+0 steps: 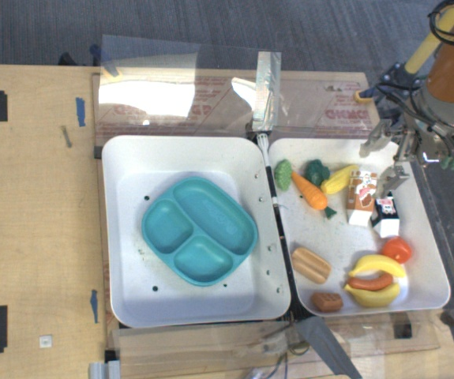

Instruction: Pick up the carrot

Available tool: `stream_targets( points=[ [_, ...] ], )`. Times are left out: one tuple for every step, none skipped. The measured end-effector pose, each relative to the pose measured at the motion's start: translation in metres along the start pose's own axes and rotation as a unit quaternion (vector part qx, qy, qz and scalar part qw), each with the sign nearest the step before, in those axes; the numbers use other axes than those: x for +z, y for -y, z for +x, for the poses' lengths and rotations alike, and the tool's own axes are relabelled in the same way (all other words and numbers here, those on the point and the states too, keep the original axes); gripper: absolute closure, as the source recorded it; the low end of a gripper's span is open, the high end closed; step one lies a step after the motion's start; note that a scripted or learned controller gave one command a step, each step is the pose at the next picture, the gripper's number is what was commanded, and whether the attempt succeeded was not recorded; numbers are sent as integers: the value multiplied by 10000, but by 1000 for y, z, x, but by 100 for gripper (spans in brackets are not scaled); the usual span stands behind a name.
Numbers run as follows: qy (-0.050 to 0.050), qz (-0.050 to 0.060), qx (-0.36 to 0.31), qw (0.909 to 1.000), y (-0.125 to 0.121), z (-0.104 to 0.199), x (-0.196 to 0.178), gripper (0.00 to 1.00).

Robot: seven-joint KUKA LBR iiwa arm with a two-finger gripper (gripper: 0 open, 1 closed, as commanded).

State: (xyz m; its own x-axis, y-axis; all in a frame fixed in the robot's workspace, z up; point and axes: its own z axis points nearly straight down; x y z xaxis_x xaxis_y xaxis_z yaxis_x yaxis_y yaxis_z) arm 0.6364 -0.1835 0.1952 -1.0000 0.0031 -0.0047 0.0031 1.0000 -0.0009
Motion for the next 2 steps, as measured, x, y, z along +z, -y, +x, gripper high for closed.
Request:
stream_targets(
  points=[
    [35, -1, 134, 9999, -54, -7, 106, 0],
    [-5, -9, 721, 9974, -92, 73, 107, 0]
  ],
)
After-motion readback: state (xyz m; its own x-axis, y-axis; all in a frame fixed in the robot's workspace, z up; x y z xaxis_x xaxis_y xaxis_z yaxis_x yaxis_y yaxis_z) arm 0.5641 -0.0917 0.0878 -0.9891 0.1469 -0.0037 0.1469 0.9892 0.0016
